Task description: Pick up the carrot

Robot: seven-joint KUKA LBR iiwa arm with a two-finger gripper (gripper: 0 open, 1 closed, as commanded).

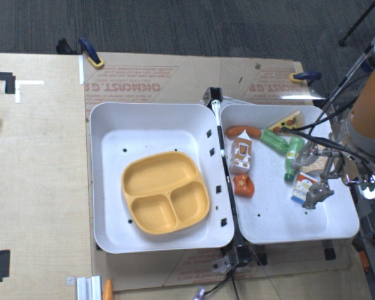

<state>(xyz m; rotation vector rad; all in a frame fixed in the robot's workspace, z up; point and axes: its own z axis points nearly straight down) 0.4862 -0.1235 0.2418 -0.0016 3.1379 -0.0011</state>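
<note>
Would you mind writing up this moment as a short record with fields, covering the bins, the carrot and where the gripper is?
left bin: holds a yellow divided plate
right bin: holds the toy food items
carrot: orange, lying near the top left of the right bin, beside the divider
nearby items: small carton just below the carrot; red tomato below that; green bottle to the right
gripper: over the right side of the right bin, well apart from the carrot
task status: carrot not yet picked up
</note>
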